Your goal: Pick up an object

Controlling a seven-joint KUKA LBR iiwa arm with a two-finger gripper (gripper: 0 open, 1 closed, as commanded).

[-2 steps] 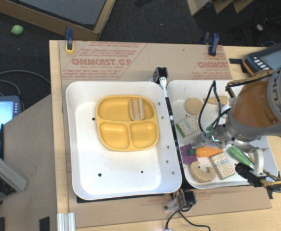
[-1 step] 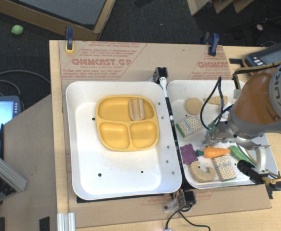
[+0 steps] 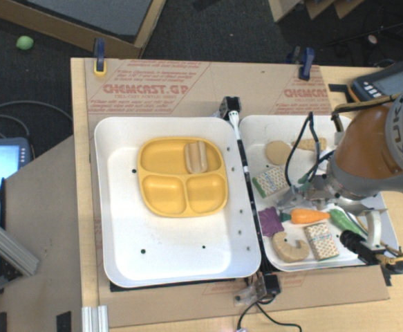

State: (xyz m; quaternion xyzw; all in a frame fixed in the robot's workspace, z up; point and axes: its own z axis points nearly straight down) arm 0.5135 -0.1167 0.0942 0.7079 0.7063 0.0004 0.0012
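Note:
My gripper (image 3: pixel 306 196) hangs low over the middle of the right bin (image 3: pixel 256 126), just above an orange carrot (image 3: pixel 309 216). Nothing shows between its tips. Around it lie a green patterned packet (image 3: pixel 270 180), a purple piece (image 3: pixel 269 221), a round tan cookie (image 3: pixel 278 151), a green stick (image 3: pixel 342 220), a tan ring-shaped bun (image 3: pixel 289 247) and a patterned cracker packet (image 3: pixel 321 241). The arm's body hides the bin's right part.
The left bin (image 3: pixel 118 241) holds a yellow divided plate (image 3: pixel 161 189) with a tan bread roll (image 3: pixel 196 158) in its upper right compartment. A black divider bar (image 3: pixel 241 164) runs between the bins. Blue clamps (image 3: pixel 100 50) grip the board's far edge.

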